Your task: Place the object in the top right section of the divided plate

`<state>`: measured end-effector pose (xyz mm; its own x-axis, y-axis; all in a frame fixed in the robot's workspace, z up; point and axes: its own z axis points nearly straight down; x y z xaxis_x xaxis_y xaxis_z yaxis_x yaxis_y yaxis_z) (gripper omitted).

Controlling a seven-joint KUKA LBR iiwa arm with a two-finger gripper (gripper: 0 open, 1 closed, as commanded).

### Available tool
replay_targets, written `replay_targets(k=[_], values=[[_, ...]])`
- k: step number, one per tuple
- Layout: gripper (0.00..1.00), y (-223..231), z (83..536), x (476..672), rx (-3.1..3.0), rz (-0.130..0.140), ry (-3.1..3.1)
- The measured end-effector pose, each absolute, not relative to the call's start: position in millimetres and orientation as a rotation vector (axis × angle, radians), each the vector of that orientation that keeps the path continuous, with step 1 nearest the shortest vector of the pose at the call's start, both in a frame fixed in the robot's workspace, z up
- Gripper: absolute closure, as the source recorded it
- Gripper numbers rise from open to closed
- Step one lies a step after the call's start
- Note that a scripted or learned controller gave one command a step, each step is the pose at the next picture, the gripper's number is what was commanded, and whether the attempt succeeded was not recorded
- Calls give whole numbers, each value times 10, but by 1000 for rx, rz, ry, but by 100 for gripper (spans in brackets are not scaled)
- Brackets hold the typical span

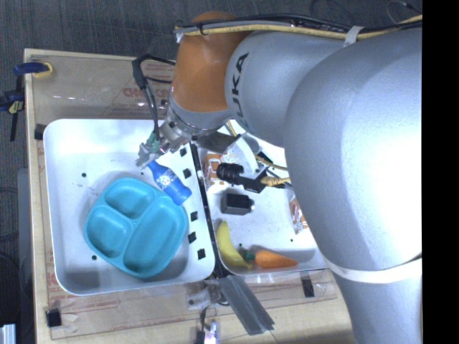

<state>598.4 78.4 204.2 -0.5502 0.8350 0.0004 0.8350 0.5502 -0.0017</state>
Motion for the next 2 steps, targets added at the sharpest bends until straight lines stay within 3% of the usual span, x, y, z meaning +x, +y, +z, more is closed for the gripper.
replay_targets(k=[2], values=[[100, 524, 1907, 5783, -1341, 4, -2836]])
